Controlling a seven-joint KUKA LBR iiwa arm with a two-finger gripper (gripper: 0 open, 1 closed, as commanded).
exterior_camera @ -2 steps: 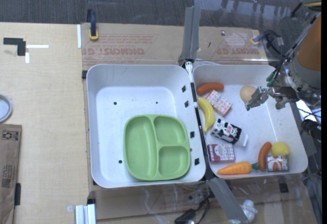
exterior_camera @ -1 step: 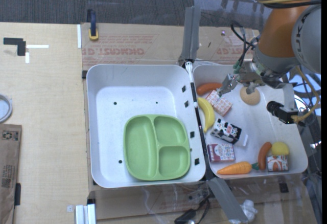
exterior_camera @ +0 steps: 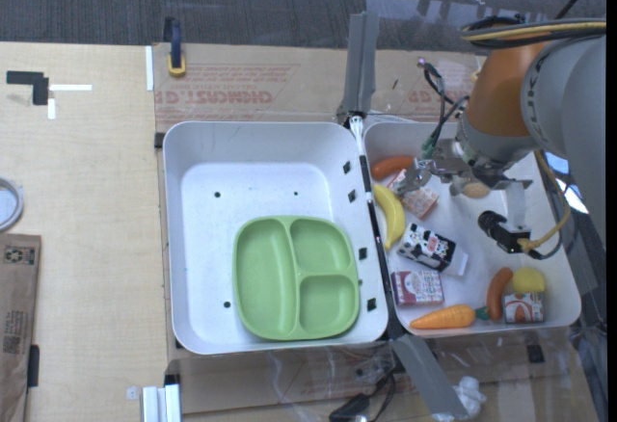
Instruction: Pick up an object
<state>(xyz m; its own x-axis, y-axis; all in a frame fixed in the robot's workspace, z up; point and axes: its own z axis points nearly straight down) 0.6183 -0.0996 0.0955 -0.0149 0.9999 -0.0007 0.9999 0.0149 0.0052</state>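
Right white bin: banana just left of tool.

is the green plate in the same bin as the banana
No, the green plate lies in the left bin, while the banana lies in the right bin.

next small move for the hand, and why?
Probably lower straight down a little. The hand hangs over the right bin's far end beside the banana, above small items, with nothing visibly between its fingers, so a grasp hasn't happened yet.
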